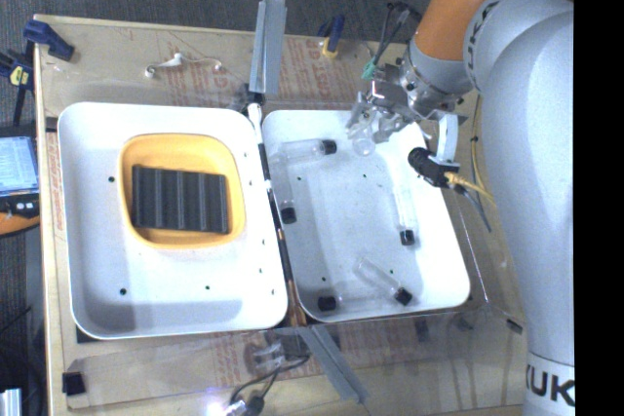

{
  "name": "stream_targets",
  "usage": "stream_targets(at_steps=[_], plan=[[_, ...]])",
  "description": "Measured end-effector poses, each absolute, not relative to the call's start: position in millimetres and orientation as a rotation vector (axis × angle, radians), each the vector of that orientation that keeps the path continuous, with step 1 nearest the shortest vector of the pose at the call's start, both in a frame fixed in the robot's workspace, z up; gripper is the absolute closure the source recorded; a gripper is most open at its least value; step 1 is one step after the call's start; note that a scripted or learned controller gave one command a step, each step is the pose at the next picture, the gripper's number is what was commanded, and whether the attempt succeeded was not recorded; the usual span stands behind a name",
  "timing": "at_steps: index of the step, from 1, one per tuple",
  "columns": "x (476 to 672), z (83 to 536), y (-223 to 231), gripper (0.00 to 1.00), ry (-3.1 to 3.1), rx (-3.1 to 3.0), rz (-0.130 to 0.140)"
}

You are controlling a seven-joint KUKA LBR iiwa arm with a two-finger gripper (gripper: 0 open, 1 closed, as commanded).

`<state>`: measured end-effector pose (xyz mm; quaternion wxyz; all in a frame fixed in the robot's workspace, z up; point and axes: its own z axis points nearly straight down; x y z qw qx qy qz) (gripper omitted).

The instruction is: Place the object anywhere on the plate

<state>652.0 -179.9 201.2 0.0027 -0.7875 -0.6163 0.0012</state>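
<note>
The gripper (375, 117) hung over the far side of the right bin (434, 292). Maybe it held a clear tube; I could not tell. The yellow plate (180, 149) waited in the left bin (88, 209).

Plate (181, 151) – yellow rim, dark grey ribbed centre; bins (97, 297) white; arm (517, 112) grey w/ orange band.

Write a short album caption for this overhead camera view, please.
Grey robot arm's gripper hovers over the right bin; yellow plate with dark ridged block sits in left bin.
</note>
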Motion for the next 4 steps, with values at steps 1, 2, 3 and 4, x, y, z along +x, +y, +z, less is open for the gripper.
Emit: stream_targets(at_steps=[1,2,3,4], plan=[[637.0,203,-125,1.0,-2.204,-2.232,0.005],[631.9,191,-90,1.0,-2.364,-2.063,0.005],[626.1,191,-50,1.0,-2.528,-1.856,0.006],[614.4,191,-32,1.0,-2.671,-1.644,0.005]])
